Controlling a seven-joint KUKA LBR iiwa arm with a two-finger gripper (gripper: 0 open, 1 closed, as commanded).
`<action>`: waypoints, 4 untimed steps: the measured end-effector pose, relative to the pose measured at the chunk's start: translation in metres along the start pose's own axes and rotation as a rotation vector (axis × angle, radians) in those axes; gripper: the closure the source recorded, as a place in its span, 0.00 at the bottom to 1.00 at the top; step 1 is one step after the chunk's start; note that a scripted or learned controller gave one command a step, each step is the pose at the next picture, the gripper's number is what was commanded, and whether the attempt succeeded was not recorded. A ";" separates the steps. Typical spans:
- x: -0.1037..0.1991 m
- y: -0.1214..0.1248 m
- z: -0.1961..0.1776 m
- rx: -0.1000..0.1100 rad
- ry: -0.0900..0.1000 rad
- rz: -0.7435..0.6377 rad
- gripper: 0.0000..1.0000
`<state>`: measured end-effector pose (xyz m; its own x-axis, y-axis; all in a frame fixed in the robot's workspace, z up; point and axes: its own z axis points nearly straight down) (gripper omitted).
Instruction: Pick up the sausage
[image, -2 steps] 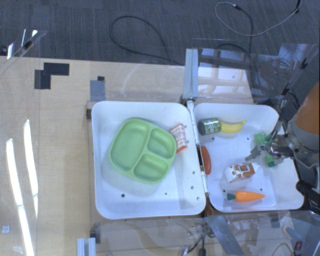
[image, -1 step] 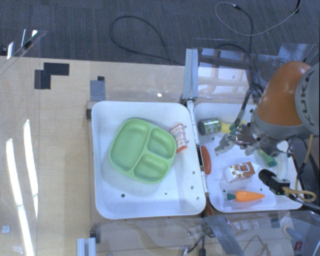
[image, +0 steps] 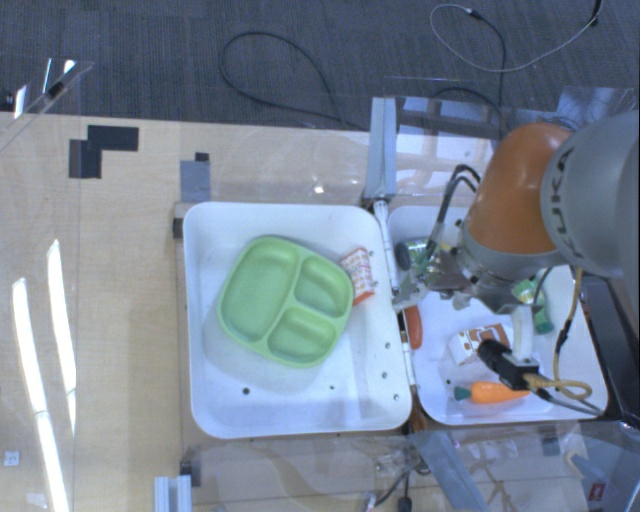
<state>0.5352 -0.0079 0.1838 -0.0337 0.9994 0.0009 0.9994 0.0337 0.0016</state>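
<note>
The gripper (image: 414, 287) hangs low over the left part of the right bin (image: 432, 388), close to the wall that the two bins share. It is seen from above, under the grey and orange arm (image: 520, 195), and whether it is open or closed cannot be told from this angle.

Just below it in the view lies the sausage (image: 412, 327): a short, smooth, reddish-orange piece with rounded ends. It lies flat on the bin floor, lengthwise along the left wall and just beside it. Nothing shows it gripped.

Further right in the same bin sits a small white and brown box (image: 466, 346). Near the front rim lies an orange carrot (image: 492, 393) with a green tip pointing left. A small green thing (image: 541, 320) lies near the right side, too small to name.

In the left bin (image: 250, 408) a light green divided plate (image: 285, 300) rests slightly turned. A red and white wrapper (image: 358, 273) touches its right edge.
</note>
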 end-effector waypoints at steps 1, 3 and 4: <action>0.009 0.033 0.000 -0.001 0.000 -0.054 0.00; 0.000 0.009 0.001 0.001 -0.001 -0.065 0.00; 0.005 0.016 0.000 -0.002 -0.001 -0.087 0.00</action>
<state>0.5506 -0.0029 0.1840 -0.1206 0.9927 0.0000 0.9927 0.1206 0.0033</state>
